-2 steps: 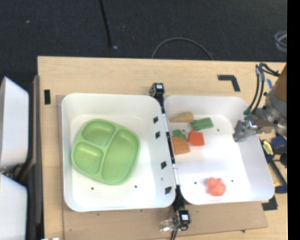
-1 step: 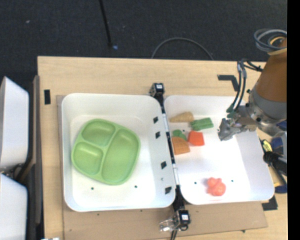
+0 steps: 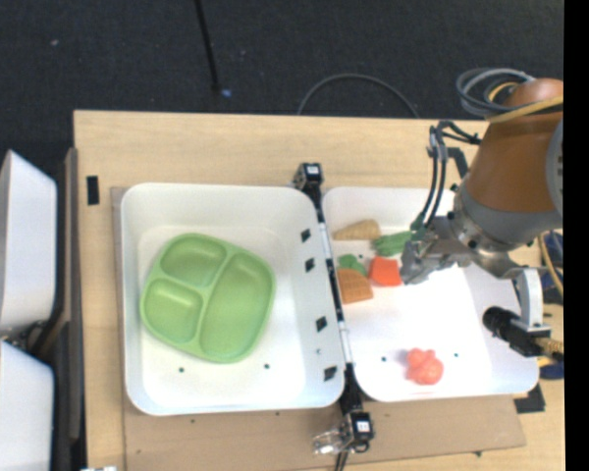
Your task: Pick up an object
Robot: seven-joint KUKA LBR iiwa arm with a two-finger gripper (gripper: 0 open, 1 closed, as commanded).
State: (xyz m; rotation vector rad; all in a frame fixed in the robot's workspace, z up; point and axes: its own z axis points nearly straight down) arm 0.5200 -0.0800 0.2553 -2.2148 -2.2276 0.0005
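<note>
From my remote seat I start at the left bin (image 3: pixel 137 381), where a green divided plate (image 3: pixel 208 297) lies flat, well away from the work. Crossing the divider into the right bin (image 3: pixel 471 381), I find a cluster against its upper left: a tan wedge (image 3: pixel 356 231), a small green piece (image 3: pixel 350 261), an orange block (image 3: pixel 354 286), a red block (image 3: pixel 385 271) and a green strip (image 3: pixel 395 239). A pink lump (image 3: pixel 424 366) sits alone lower down. The gripper (image 3: pixel 414 263) hangs just right of the red block, close above the cluster; I cannot tell how its fingers are set, since the wrist hides them. I judge this to be the approach step, with nothing picked up yet. The likeliest target is the red block, touching or just beside the orange one; it looks squat, with no clear long axis, its faces roughly square to the bin. The next move calls for a short shift left and a descent clear of its neighbours.
</note>
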